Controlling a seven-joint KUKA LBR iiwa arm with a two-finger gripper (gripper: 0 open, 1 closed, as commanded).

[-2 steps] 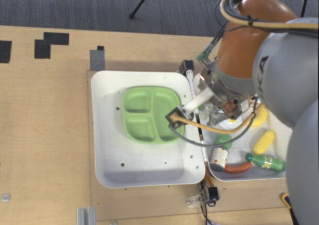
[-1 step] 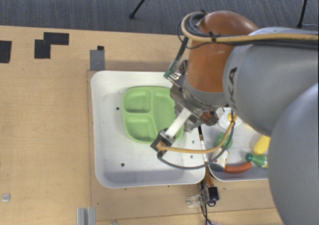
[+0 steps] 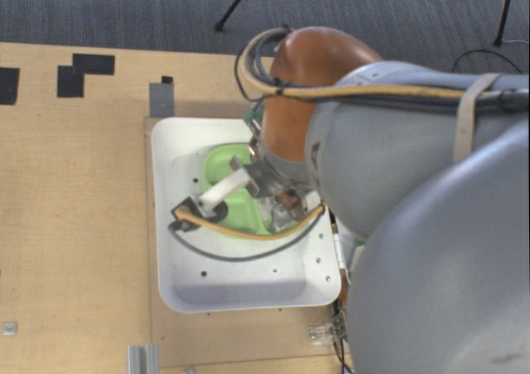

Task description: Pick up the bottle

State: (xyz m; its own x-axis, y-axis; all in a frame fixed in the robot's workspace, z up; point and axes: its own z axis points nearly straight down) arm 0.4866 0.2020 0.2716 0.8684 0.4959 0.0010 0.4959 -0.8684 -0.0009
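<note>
Black marks (image 3: 87, 70) were seen on the wooden bench (image 3: 74, 198) in the upper left of the frame. A white bin (image 3: 240, 285) was set left of centre. In its upper middle lay the bottle (image 3: 222, 163), a green shape whose outline was largely covered. The gripper (image 3: 277, 203) was lowered over the bottle's right part; whether it was open or closed could not be told. The right half of the frame was taken up by the arm (image 3: 397, 165), by which the bin's right rim was partly hidden.
</note>
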